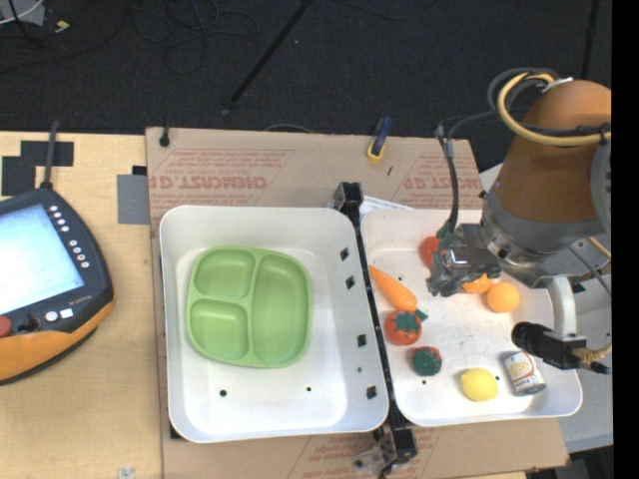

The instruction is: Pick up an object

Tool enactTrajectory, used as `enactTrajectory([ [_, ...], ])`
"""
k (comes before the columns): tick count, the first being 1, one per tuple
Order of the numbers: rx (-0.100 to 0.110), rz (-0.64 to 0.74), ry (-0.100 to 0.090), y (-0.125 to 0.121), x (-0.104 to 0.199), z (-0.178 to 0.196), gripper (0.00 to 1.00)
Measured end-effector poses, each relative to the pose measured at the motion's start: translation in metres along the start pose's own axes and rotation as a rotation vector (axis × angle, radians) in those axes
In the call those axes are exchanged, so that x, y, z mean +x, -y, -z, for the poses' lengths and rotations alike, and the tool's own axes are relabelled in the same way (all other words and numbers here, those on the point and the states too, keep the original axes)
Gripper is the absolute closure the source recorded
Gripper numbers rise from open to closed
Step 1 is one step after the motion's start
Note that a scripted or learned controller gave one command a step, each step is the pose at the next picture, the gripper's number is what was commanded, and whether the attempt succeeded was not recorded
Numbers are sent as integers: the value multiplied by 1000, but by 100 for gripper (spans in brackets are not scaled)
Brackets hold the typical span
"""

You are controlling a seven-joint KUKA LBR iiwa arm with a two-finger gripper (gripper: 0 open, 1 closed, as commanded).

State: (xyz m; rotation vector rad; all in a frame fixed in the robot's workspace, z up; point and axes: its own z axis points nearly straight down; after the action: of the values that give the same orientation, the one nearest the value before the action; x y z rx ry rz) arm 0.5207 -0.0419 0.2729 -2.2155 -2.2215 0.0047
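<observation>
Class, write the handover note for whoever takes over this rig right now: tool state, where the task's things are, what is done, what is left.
Tool: low in the right bin, near its upper middle; nothing seen held.
Right bin contents: carrot just left of the tool, orange to its right, tomato below the carrot, a dark green and red item, lemon, small can. A red item sits partly hidden by the tool.
Left bin: green divided plate.
Done: no pick confirmed.
Left: grasp one object and lift it.
</observation>
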Motion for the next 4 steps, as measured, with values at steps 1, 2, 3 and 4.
enactTrajectory([
  [1,8,-1,-1,47,21,-10,100],
  [2,13,-6,-1,45,18,-3,100],
  [3,22,-8,-2,45,17,4,100],
  [4,30,-8,-3,45,16,11,100],
])
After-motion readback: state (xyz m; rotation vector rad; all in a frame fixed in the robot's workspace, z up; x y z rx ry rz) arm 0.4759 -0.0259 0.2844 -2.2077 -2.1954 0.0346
